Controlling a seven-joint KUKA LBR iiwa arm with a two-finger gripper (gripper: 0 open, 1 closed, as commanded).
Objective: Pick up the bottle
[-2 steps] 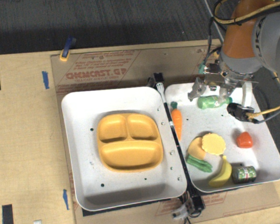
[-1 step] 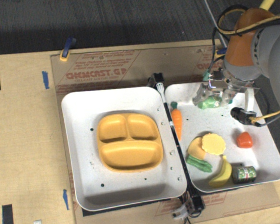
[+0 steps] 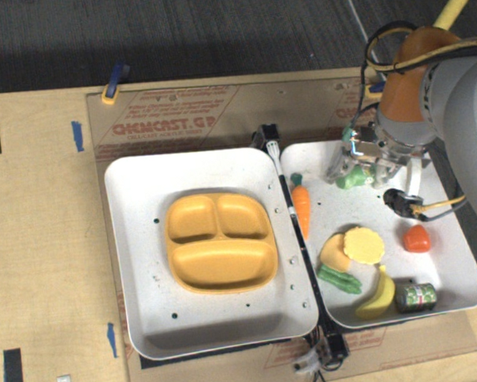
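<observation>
The gripper (image 3: 362,168) sits at the far end of the right bin (image 3: 461,278), its fingers lowered around a small green object (image 3: 354,178); whether they are released or clenched on it cannot be told from this angle. Near and to the right of the gripper lies a red tomato-like piece (image 3: 417,238). Toward the bin centre rests a yellow round item (image 3: 364,245) on a tan piece, with a green pod (image 3: 339,279) and a banana (image 3: 379,293) just nearer. An orange carrot (image 3: 301,209) lies along the left wall. The bottle (image 3: 416,296), small, dark green and labelled, lies on its side in the near right corner, just beside the banana's near end and well apart from the gripper. It is judged light, rigid and smooth, likely to roll when nudged. The recommended grasp is across the cylindrical body at mid-length, fingers straddling the round sides, clear of the banana and bin wall. The left bin (image 3: 134,238) holds a yellow divided tray (image 3: 220,238).
</observation>
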